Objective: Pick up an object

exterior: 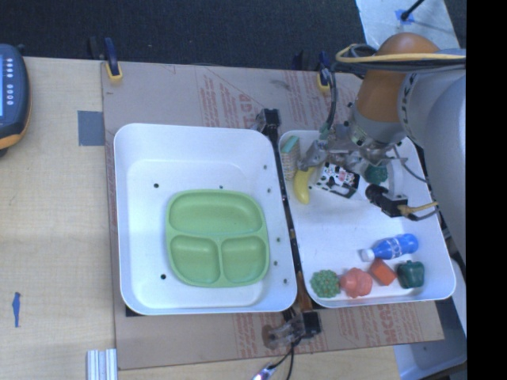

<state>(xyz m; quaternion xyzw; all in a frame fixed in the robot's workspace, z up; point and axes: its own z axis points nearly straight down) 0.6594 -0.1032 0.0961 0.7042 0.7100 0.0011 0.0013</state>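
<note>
Lowered into the far end of the right bin (444,287), end effector (342,163) sitting low among clutter; impossible to tell whether anything is gripped. Just beside it, toward the bin divider: a yellow banana (302,186), apparently touching or nearly so. Right underneath and slightly nearer the camera: a black-and-white patterned item (339,180). Well away, along the near wall: a blue bottle (393,247), orange block (383,271), dark green pepper (410,274), red lump (357,283) and green broccoli (325,283), packed close together. Beyond the divider: a green divided plate (215,238) in the left bin (135,212).

Likely risks: glancing off the curved banana and shoving it against the wall; pinching the bin lip or two items together; coming up with nothing.
</note>
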